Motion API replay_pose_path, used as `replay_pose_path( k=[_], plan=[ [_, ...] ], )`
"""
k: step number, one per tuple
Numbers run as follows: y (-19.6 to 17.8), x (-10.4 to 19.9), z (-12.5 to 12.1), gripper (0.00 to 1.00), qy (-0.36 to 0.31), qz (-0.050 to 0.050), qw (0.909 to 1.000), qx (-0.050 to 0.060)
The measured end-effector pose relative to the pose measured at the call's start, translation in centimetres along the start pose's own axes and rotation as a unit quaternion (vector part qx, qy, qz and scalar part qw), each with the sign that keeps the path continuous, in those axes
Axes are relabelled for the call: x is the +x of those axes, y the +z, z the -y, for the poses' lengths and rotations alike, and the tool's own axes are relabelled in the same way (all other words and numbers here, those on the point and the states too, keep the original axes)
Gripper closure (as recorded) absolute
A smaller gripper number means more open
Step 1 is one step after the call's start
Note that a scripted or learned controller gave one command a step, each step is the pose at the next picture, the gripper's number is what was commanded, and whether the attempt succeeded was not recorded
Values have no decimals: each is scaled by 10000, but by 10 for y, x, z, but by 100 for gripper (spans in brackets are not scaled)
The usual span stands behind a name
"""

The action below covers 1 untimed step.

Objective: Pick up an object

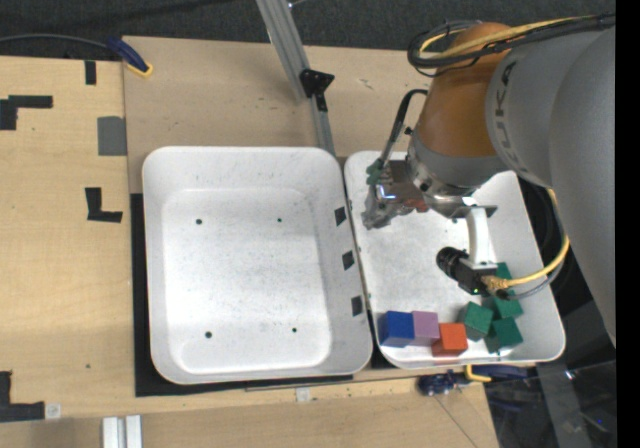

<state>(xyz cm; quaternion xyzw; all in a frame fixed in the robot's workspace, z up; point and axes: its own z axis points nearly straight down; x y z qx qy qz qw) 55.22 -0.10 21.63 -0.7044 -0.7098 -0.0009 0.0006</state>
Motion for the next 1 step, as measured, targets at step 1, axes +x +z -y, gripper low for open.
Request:
replay_pose_path(
  k=[1],
  plan=[
    [-4, 61, -20, 100, -4, -2, 10000, 4]
  ],
)
